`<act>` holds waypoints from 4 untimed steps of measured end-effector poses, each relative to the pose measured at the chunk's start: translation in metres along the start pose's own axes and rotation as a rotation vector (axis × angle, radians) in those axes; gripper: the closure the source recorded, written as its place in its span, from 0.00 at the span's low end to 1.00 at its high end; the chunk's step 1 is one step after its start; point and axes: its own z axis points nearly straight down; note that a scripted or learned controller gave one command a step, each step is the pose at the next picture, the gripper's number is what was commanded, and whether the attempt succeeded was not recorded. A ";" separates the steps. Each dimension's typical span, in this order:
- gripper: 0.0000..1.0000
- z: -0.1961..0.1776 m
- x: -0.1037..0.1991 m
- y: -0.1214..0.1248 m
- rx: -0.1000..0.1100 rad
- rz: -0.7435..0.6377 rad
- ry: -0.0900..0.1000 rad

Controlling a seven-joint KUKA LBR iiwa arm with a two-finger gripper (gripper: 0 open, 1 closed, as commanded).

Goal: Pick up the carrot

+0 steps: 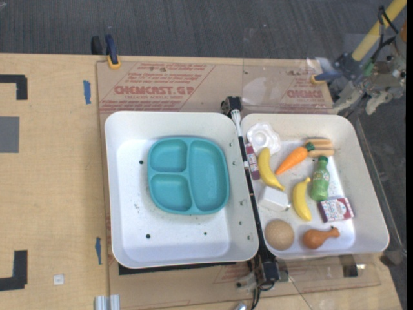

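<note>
Leftmost, a teal divided plate [189, 175] in the left bin [122, 192], well apart from the work and no hindrance. Further right, in the right bin [368, 192], a banana [268, 168] just beside the thin orange tip of the carrot [292, 161]. Carrot lying aslant in the upper middle of that bin, tip down-left, green top up-right, close against a hot dog [321, 147]. Probably a toy (so light, stiff, smooth-skinned), tapered and likely to squirt toward the thin end; best taken across the thick half, short of the green top. Just below-right, an upright green bottle [320, 179] and a second banana [301, 199], near enough to be knocked on the way down. Far right, the gripper [368, 89] outside the bin's upper corner, holding nothing visible; open or closed, cannot tell.
</note>
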 end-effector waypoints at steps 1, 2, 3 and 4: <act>0.00 0.116 0.022 -0.013 0.007 0.120 0.003; 0.00 0.154 0.056 -0.015 -0.011 0.160 -0.003; 0.00 0.177 0.083 -0.074 -0.016 0.344 -0.001; 1.00 0.167 0.079 -0.073 -0.018 0.346 -0.009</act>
